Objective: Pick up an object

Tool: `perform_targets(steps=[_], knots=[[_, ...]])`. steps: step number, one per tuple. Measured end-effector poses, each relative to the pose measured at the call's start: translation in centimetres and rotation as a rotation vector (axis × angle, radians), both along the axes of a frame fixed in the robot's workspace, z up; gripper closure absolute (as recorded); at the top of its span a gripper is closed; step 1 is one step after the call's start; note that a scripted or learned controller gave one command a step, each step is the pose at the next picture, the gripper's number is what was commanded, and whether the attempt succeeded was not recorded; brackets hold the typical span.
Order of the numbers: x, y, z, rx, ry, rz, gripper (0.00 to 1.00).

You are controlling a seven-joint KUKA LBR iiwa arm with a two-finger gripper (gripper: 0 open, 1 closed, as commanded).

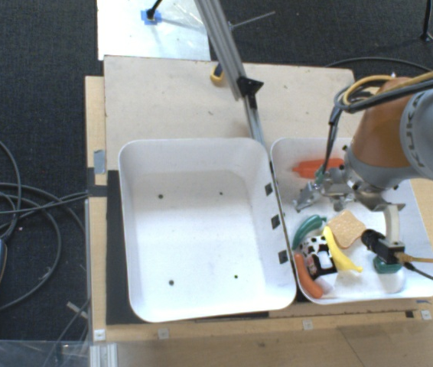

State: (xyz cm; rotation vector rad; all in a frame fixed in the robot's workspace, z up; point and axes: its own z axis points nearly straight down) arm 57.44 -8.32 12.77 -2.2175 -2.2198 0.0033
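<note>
Gripper (310, 198) beside the bread slice (346, 228) — grip state unclear.
A yellow banana (340, 257) (toy-like) touched that slice.

No readable text, black-and-white printed item (320, 260) in right bin (419, 235), markings too small

You had the grey arm (431, 132) stretched in from three o'clock, its orange-banded wrist (377, 140) bent downward, the tool (325, 194) hanging toward seven o'clock.

I see my bench (170, 98) carrying two shallow white bins: the left bin (193, 228) sits edge to edge against the right bin (418, 239).
</note>
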Motion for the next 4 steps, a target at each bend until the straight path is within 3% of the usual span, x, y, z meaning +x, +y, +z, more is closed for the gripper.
perform_targets(steps=[1, 2, 3, 4], knots=[[0.2, -0.1, 1.3, 0.000, -0.006, 0.000, 1.00], [0.6, -0.7, 7.6, -0.003, -0.013, 0.002, 1.00], [0.6, -0.7, 7.4, -0.001, -0.006, 0.003, 1.00], [-0.6, 3.9, 7.1, 0.001, -0.004, 0.008, 1.00]])
